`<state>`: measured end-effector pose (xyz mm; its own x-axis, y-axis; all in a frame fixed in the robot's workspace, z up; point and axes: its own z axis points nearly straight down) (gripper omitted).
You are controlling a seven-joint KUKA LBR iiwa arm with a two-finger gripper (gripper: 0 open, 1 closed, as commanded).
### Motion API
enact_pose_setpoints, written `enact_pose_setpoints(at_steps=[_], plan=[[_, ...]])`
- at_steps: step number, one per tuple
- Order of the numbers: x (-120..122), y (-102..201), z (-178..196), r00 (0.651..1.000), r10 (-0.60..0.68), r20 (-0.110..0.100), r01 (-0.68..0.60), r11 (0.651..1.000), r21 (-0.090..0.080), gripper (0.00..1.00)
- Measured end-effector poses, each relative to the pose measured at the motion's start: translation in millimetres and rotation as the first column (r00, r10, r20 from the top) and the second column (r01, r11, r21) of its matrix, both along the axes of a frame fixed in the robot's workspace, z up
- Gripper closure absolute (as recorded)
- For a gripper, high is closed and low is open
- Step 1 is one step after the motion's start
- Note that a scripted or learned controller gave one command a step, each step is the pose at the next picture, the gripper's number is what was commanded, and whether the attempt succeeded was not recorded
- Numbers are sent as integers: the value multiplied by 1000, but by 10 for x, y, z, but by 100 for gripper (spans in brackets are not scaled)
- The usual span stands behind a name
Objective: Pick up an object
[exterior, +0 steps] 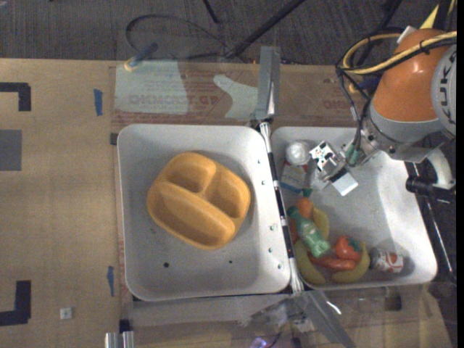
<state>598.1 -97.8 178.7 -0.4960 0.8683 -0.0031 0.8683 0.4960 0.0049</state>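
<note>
Over the right bin [406, 216], the claw [313, 174] hangs, grip state unclear; no label is readable.

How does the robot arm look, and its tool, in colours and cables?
The arm has a rounded orange shell above a grey wrist section. Yellow and black cables loop beside it. The tool is small, with white and dark parts; finer detail is blurred.

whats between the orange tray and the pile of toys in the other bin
In the camera view, bare white floor of the left bin, then the two bins' adjoining rims, lie between the orange tray and the toy pile.
</note>
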Motion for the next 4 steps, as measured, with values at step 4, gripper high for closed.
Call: enact_pose_setpoints(at_steps=[4], plan=[[-1183, 1581, 895, 994, 108, -3, -108, 994, 0, 100]])
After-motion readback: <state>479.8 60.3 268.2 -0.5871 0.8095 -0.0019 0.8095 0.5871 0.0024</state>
